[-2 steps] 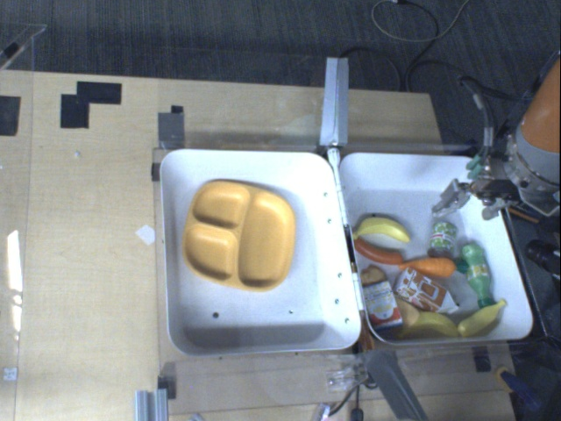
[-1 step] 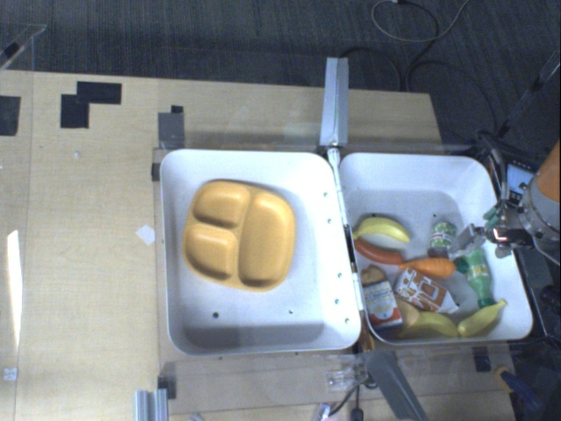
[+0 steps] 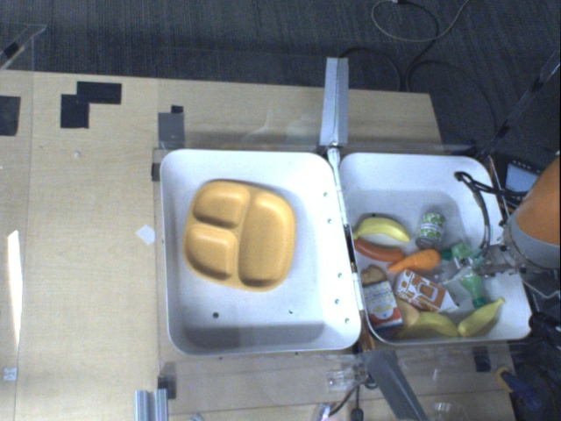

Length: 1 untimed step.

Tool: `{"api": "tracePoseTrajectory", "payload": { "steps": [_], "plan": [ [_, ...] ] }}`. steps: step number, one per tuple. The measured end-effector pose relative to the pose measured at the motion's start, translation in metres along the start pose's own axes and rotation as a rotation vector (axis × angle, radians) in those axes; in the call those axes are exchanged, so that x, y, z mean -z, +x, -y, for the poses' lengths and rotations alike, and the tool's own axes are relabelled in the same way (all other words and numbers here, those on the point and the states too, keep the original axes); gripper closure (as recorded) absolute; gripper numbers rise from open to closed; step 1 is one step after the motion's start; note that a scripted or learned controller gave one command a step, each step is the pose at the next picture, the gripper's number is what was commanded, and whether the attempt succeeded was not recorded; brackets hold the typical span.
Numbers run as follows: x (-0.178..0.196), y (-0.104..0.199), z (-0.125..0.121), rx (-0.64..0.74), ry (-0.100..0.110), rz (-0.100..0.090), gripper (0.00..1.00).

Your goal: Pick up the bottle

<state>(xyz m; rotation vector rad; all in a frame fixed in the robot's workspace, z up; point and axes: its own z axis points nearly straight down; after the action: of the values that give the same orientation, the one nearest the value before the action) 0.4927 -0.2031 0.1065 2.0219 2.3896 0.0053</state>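
Inside the right bin (image 3: 412, 175), bananas (image 3: 382, 229), carrot (image 3: 418, 260), bottle (image 3: 471, 286); left bin (image 3: 175, 235) with yellow tray (image 3: 239, 233); claw (image 3: 491, 266) state indiscernible.

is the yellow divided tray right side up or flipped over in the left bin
Cannot tell for sure. The yellow tray lies flat in the left bin; its three sections look rounded, like bulges, which hints it is flipped over.

Arm (image 3: 536, 222): orange band, grey section beneath; black cable (image 3: 478, 196) looped alongside; metallic end effector (image 3: 491, 261).
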Motion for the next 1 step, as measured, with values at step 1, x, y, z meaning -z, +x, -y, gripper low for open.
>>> {"api": "tracePoseTrajectory", "payload": {
  "steps": [1],
  "plan": [
    [0.0088,0.0005,-0.0014,0.001,-0.001,-0.001,1.0]
  ]
}}
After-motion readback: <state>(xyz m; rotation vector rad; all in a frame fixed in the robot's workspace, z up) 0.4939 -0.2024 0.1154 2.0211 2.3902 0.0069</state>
